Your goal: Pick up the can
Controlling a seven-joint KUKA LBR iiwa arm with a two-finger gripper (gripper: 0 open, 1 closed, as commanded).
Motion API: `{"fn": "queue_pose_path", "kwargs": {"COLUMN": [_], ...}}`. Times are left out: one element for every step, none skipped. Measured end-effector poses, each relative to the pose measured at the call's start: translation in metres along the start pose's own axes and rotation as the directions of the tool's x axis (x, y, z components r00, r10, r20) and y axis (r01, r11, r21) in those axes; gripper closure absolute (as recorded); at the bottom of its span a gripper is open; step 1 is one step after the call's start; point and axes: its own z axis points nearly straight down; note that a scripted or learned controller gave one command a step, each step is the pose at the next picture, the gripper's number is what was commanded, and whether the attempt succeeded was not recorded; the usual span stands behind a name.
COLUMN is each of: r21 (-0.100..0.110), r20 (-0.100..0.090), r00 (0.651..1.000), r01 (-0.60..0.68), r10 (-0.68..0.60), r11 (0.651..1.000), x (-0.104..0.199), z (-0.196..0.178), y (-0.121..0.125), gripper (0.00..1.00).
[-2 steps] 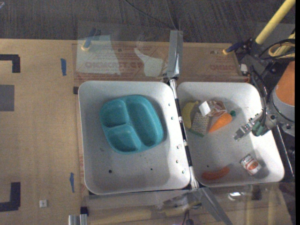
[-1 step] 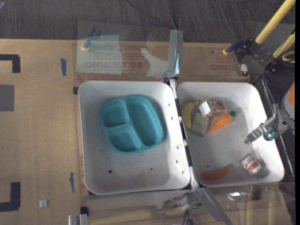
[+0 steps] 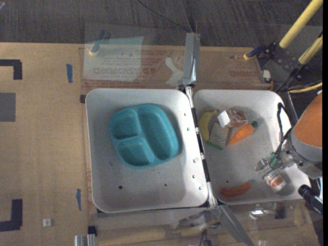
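Observation:
A brownish can [image 3: 237, 118] lies on its side at the back of the right bin [image 3: 266, 99], among other items, with a white tag [image 3: 223, 118] at its left end. My gripper [image 3: 270, 169] hangs low over the bin's front right corner, well to the right of and nearer than the can. The grey arm with its orange band [image 3: 310, 127] reaches in from the right. A small silvery, red-marked piece [image 3: 275, 180] sits right under the wrist; I cannot tell whether it belongs to the gripper or is a loose thing.
Beside the can lie a yellow item [image 3: 207, 123], a speckled block [image 3: 219, 135] and an orange carrot [image 3: 241, 133]. An orange sausage shape [image 3: 236, 190] rests near the front wall. The left bin [image 3: 102, 178] holds a teal divided plate [image 3: 144, 134].

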Motion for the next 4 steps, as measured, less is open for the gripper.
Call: {"fn": "queue_pose_path", "kwargs": {"r21": [0.000,-0.006,-0.012,-0.003], "r20": [0.000,-0.004,0.005,0.004], "r00": [1.000,1.000,1.000,0.983], "r01": [-0.001,-0.005,-0.009,0.186], "r10": [0.001,0.005,0.009,-0.186], "r11": [1.000,1.000,1.000,0.983], "x": [0.000,-0.030,-0.034,-0.013], "z": [0.000,0.011,0.000,-0.007], "y": [0.000,-0.005,-0.005,0.018], "gripper": [0.00,0.00,1.00,1.00]}}
